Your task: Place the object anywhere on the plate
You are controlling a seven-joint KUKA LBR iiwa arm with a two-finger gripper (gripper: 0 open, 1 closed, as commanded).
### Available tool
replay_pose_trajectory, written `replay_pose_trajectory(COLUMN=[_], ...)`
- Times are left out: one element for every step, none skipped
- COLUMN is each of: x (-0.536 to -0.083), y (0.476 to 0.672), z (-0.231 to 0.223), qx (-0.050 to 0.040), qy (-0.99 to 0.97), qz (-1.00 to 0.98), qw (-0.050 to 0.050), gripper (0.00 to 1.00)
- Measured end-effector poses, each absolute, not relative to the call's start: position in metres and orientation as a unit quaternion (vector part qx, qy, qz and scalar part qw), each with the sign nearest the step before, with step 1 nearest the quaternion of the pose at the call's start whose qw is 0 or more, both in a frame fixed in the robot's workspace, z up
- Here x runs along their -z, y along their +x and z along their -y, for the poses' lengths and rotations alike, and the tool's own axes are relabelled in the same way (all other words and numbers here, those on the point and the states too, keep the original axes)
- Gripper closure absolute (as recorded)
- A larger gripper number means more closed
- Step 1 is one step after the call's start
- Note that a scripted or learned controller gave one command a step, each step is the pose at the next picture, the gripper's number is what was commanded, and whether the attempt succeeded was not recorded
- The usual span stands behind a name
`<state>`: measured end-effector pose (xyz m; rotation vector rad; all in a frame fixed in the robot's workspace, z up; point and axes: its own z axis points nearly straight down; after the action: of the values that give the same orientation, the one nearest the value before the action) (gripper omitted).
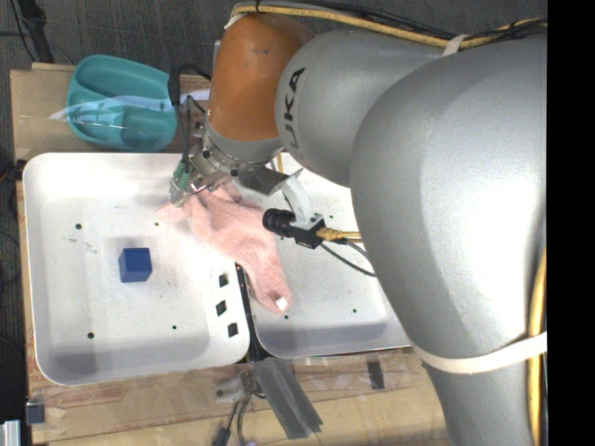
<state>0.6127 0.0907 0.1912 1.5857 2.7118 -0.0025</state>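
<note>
While your gripper [189,180] near upper centre looks clamped on the crumpled pink cloth [244,233] draped across both white bins [56,249], I'd guess you're mid-carry; next you'll need a plate, wherever that is.

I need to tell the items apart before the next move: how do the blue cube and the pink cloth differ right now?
The blue cube is small, rigid and compact; the pink cloth is larger, soft and crumpled. The cube sits alone on the left bin floor; the cloth drapes across the divide between both bins, its upper end at the gripper. Both lie partly in the left bin.
</note>
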Motion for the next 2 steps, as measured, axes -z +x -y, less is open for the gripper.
replay_pose_trajectory(x=[-0.106, -0.151], y=[0.577, 0.578], z=[-0.152, -0.166], qx=[-0.002, 0.0009], qy=[0.619, 0.489], qz=[-0.785, -0.872], qw=[0.003, 0.0], gripper=[1.0, 1.0])
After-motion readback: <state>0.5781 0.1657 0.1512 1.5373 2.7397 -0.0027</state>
